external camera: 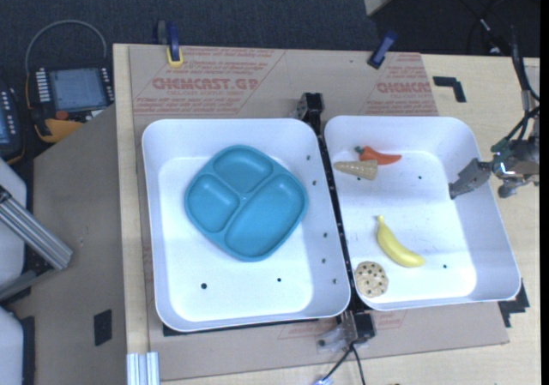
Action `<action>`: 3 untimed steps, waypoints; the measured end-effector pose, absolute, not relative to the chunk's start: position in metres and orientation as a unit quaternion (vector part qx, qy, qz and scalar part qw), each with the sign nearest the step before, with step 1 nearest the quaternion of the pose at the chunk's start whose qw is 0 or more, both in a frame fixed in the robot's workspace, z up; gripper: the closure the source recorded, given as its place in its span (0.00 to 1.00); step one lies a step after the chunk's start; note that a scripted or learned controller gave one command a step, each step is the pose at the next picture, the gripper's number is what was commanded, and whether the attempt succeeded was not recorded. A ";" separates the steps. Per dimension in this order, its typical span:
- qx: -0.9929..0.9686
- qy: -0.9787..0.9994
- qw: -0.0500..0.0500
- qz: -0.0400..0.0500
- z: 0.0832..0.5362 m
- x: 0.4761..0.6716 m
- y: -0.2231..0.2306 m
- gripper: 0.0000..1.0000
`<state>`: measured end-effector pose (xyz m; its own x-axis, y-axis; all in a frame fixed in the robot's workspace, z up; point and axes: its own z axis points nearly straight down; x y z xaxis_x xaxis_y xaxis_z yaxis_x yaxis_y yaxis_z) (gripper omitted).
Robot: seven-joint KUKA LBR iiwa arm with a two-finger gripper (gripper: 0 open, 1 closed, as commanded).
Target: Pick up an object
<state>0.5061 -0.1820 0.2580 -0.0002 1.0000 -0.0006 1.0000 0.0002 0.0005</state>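
The gripper stands at the right edge of the right bin, just over its rim, about halfway between the far and the near side. It is small and partly blurred here. One dark finger points to the left, into the bin, but I cannot tell how far the tool is open. Nothing is between its fingers, so I judge that it carries nothing.

The closest thing to pick seems to be the banana. It lies to the left of the gripper and a little nearer to me, in the middle part of the right bin, well apart from the tool. Its long axis runs at a slant, from far-left to near-right, with a slight curve. So the gripper must travel left and somewhat toward the near side, and in my opinion it should close across the narrow width of the fruit, not along its length.

The banana is yellow, smooth and small, lying flat on the white floor. A round speckled cookie is just beside its near-left end. A carrot and a beige cone lie at the far-left corner. The left bin holds a blue divided plate.
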 end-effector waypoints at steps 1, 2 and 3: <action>0.707 0.707 -0.003 -0.001 0.215 0.504 -0.182 0.00; 0.707 0.707 -0.001 0.000 0.155 0.506 -0.184 0.00; 0.707 0.707 -0.003 -0.001 0.112 0.501 -0.184 0.00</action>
<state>0.5009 -0.1836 0.1118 0.0006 1.0000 0.0030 1.0000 -0.0006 -0.0064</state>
